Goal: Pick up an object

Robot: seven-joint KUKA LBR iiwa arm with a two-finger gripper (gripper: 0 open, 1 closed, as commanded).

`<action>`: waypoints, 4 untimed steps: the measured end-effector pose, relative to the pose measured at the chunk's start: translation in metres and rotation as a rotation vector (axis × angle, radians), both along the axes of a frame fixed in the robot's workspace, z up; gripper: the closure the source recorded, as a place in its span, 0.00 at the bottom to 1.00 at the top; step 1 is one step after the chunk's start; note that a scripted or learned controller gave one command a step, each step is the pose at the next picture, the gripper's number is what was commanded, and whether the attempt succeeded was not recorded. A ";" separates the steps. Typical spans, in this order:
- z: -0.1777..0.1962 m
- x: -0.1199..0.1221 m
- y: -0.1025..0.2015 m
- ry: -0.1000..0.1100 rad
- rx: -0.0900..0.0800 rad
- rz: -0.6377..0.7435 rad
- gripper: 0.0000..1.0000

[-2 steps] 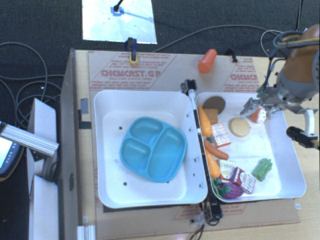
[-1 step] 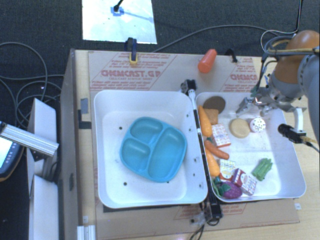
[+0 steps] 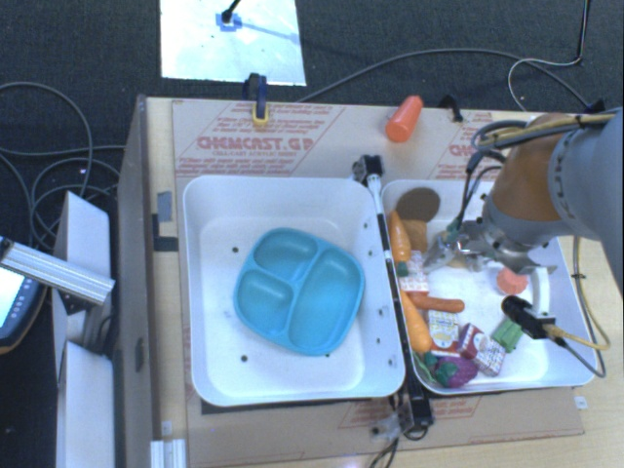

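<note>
Gripper (image 3: 450,245) low in rt bin (image 3: 575,359), grip state: can't tell.
Nearest pick: hot dog (image 3: 436,304) at 6 o'clock, long axis 9–3; carrot (image 3: 399,237) at 9.

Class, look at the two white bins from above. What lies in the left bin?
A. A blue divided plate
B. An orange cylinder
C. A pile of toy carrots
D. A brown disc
A: the blue divided plate lies alone on the floor of the left bin.
</note>
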State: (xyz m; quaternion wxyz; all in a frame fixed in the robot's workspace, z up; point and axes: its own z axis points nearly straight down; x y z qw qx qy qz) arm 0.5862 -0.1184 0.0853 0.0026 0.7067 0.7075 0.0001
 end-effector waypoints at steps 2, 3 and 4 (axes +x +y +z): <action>0.011 0.047 0.033 -0.002 0.000 0.002 1.00; 0.011 0.047 0.032 -0.002 0.000 0.002 0.00; 0.004 0.083 0.011 0.009 0.006 0.008 0.00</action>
